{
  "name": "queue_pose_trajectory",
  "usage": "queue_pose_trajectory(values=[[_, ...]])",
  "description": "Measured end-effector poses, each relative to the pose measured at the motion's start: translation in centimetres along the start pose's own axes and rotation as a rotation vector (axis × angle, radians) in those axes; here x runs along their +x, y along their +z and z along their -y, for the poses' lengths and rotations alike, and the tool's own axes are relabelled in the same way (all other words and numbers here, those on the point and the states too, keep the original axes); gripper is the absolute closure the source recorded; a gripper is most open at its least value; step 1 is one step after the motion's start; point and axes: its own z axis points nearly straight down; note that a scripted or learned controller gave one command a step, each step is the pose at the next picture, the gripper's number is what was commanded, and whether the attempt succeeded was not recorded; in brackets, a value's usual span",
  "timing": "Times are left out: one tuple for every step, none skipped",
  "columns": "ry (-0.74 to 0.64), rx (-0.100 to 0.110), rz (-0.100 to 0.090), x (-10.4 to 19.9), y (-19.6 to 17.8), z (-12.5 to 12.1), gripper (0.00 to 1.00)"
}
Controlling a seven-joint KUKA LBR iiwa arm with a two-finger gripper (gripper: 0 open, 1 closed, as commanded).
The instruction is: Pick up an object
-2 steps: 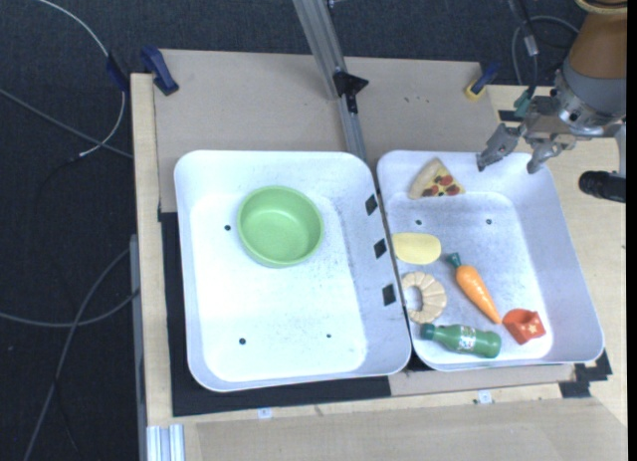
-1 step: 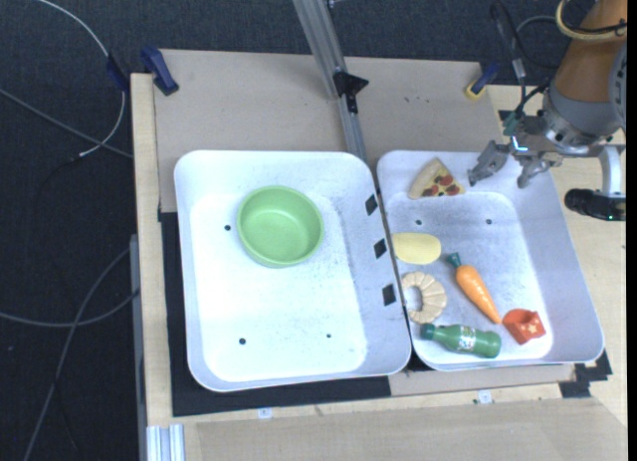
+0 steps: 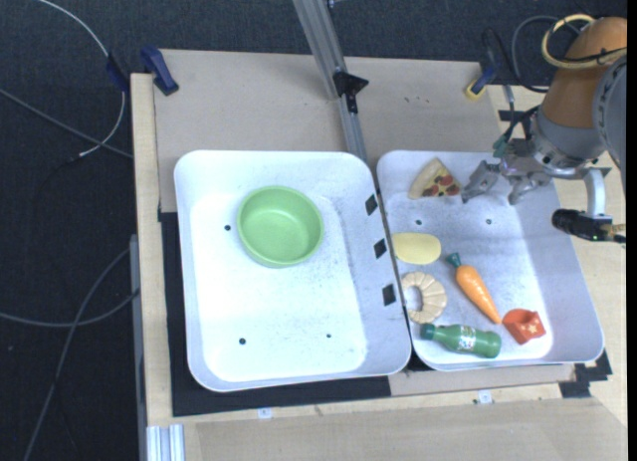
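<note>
A tan bench (image 3: 249, 101) sat over dark carpet, bearing two white bins side by side. The left bin (image 3: 279, 349) held a green bowl (image 3: 281, 225). In the right bin (image 3: 557, 280) lay a pizza slice (image 3: 434, 180), a yellow potato (image 3: 415, 247), a shrimp (image 3: 424, 296), a carrot (image 3: 477, 291), a green bottle (image 3: 461, 340) and a red piece (image 3: 525, 325). At upper right the gripper (image 3: 501, 186) hovered with fingers spread, gripping nothing, just right of the pizza slice.

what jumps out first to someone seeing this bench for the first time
A green bowl sits alone in the left bin. The right bin holds toy food: pizza slice, carrot, green bottle. The gripper hovers at that bin's far edge, beside the pizza slice.
</note>
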Motion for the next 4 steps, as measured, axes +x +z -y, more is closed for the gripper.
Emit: queue_pose_trajectory(values=[[-0.002,-0.011,0.003,0.0,-1.8,-0.3,1.00],[-0.004,-0.020,0.005,0.6,-6.8,-1.1,1.00],[-0.003,-0.020,0.005,0.7,-12.0,-0.4,1.00],[-0.003,-0.019,0.005,0.7,-15.1,-0.5,1.00]])
